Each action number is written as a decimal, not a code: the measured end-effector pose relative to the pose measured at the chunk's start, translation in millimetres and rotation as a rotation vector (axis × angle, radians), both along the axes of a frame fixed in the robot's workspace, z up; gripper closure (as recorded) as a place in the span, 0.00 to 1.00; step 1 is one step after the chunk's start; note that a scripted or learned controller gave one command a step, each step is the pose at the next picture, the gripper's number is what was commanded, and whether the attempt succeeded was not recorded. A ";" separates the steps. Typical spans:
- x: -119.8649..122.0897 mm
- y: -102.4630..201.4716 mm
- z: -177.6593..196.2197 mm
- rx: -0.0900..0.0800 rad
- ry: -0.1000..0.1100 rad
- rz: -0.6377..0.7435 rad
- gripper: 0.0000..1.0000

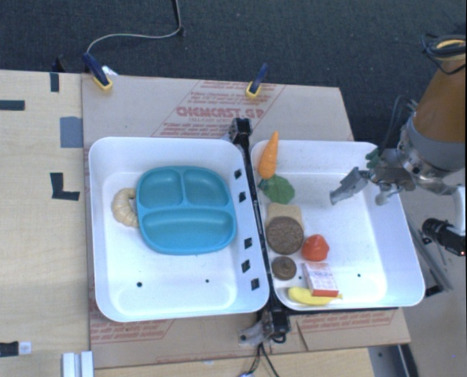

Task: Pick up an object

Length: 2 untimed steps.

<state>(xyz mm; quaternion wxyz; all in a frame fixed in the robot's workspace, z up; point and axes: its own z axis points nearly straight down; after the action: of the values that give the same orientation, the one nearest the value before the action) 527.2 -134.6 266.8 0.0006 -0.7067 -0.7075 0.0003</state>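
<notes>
My gripper (366,192) hangs over the right part of the right bin (391,246), its fingers (346,190) spread open with nothing between them. Along that bin's left side lie an orange carrot (269,154), a green leafy piece (277,188), a tan slab (285,212), a large brown disc (284,235), a small brown disc (284,268), a red fruit (315,247), a red-and-white box (320,279) and a yellow banana (307,296). All of them sit to the left of or below the gripper, apart from it.
The left bin (170,293) holds a blue divided plate (186,210) with a beige pastry-like item (124,207) against its left edge. A black divider with clips (248,210) runs between the bins. Cardboard (163,108) underlies both bins.
</notes>
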 end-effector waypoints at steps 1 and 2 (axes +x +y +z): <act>-16.7 69.8 -83.3 0.001 0.001 0.001 0.00; -23.4 21.5 -166.6 0.000 0.003 -0.002 0.00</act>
<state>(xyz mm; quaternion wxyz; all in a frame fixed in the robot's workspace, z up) 503.8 -113.2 100.3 0.0019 -0.7073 -0.7069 0.0012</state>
